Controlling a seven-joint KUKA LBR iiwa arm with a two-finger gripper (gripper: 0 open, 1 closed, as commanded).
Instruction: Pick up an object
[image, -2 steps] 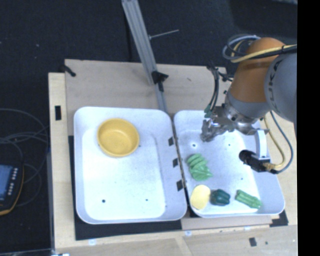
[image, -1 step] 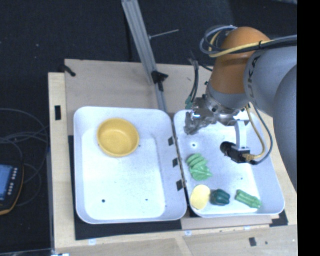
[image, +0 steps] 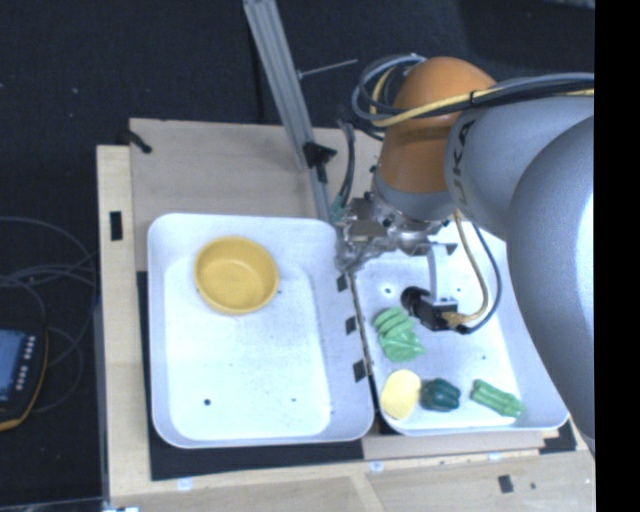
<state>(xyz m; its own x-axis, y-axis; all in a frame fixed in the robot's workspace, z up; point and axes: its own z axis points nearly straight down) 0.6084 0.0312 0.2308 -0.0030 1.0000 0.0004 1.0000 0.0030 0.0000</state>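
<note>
Can't read the grip state at the gripper (image: 372, 243): hidden under the wrist. Sitting over the back-left corner of the right shallow white bin (image: 488, 350). Nearest candidate, by judgement: pale green ridged plastic piece (image: 398, 335), toward the bin's front and a touch right of the gripper, long axis roughly front-to-back. Further front: yellow rounded piece (image: 400, 393) just beside a dark green pepper-shaped piece (image: 440, 395); bright green elongated piece (image: 497, 398), lying slantwise. Round yellow plastic bowl (image: 237, 273) well apart in the left white bin (image: 250, 370). Likely needs a short shift frontward, then descent.
</note>
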